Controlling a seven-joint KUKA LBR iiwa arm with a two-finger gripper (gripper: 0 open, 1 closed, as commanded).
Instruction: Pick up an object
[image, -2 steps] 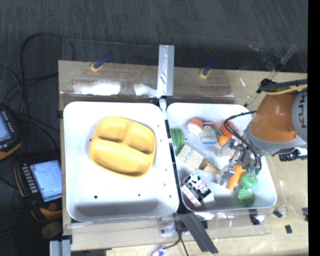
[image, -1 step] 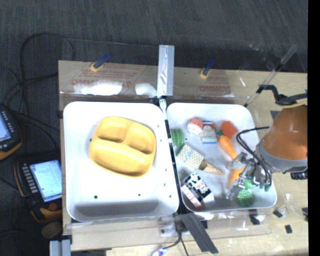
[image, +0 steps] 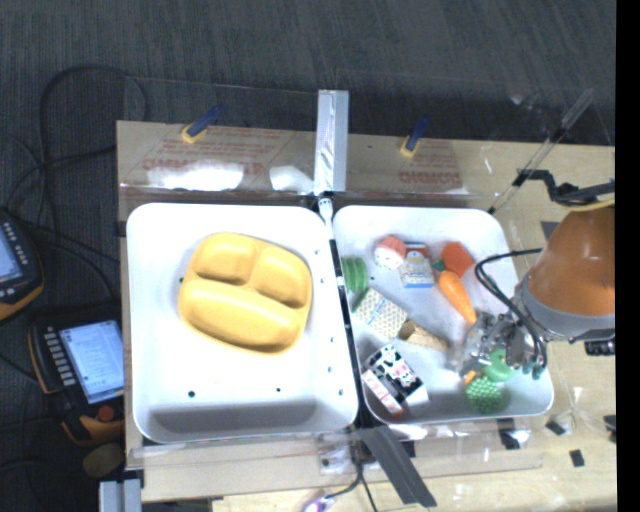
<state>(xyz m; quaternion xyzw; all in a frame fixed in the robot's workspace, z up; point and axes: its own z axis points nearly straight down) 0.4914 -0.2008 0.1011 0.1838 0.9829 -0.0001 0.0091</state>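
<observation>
Tool (image: 497, 352) low in right bin (image: 520, 255), right over green toy (image: 487, 391); grip state can't tell. Yellow tray (image: 245, 290) in left bin (image: 150, 330).

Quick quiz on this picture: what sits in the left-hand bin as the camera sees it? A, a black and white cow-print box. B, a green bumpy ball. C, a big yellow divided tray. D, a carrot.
C: the yellow divided tray lies alone in the left bin, while the carrot, the cow-print box and the green bumpy ball all lie in the right bin.
</observation>
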